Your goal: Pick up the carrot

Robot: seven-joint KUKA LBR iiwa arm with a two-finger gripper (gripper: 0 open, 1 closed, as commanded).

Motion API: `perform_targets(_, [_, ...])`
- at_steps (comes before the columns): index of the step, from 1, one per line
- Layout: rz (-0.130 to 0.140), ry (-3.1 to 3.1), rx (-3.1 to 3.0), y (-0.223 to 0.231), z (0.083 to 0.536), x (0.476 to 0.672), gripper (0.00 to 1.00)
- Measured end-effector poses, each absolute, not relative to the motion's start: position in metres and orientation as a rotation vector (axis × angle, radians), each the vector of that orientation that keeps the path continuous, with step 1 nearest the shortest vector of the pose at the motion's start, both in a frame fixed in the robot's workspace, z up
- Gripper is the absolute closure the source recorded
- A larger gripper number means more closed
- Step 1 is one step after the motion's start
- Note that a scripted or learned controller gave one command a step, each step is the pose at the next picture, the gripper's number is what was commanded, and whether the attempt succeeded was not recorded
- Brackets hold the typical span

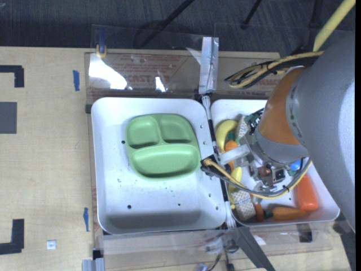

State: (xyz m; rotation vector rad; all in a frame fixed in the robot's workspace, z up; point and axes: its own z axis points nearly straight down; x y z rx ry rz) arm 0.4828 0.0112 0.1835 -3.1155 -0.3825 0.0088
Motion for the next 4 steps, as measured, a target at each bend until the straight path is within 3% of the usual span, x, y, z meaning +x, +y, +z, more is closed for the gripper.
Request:
perform_targets(1, [0.012, -0.386, -3.114, 0.012, 0.193, 0.483, 1.0])
perform_targets(2, [0.009, -0.311, -3.123, -0.048, 0.184, 0.479, 1.0])
perform_targets(3, [0.011, -0.313, -3.122, -0.048, 0.193, 0.479, 1.0])
perform_targets(4, [0.003, -0.572, -3.089, -0.042, 0.232, 0.558, 1.0])
